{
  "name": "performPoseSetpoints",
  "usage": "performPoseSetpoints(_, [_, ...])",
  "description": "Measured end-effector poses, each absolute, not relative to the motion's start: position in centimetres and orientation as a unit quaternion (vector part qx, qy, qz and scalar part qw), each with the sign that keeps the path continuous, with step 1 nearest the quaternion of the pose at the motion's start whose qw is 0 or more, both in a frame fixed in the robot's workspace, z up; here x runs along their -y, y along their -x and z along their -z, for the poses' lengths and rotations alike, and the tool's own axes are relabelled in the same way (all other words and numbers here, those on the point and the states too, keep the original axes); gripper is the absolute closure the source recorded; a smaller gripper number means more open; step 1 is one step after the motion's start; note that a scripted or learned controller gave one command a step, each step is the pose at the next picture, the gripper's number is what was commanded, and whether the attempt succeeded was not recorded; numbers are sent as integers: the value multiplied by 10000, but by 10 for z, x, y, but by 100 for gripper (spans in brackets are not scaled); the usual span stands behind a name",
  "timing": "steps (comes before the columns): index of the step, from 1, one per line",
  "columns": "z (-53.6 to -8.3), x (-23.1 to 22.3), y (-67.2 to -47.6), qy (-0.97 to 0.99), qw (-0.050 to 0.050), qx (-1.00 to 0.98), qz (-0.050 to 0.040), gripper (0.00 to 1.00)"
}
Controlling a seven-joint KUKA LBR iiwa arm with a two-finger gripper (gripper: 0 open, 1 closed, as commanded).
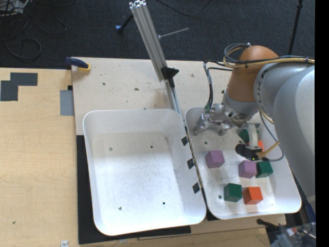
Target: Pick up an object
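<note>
Two white bins are sitting side by side on the bench (128, 81). The right bin (288, 202) is holding five clear blocks: two purple ones (215, 158) (247, 169), two green ones (233, 192) (264, 168) and one orange block (252, 195). A bit more green and orange is peeking out by the arm, too hidden to name. The hand (208, 123) is hanging over the far end of that bin, just beyond the nearest purple block and apart from it. I cannot tell how the hand is set.

bench (41, 153): pale wood; on it: left white bin (136, 174); right white bin (288, 202); black mat (82, 189)
</note>
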State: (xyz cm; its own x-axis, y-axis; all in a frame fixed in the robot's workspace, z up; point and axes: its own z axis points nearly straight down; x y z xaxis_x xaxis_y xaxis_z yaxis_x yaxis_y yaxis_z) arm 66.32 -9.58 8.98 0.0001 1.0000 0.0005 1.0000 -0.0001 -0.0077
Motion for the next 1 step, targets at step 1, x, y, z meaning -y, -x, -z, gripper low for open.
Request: performPoseSetpoints(1, [-103, 97, -664, 7086, 14, 7056, -10, 100])
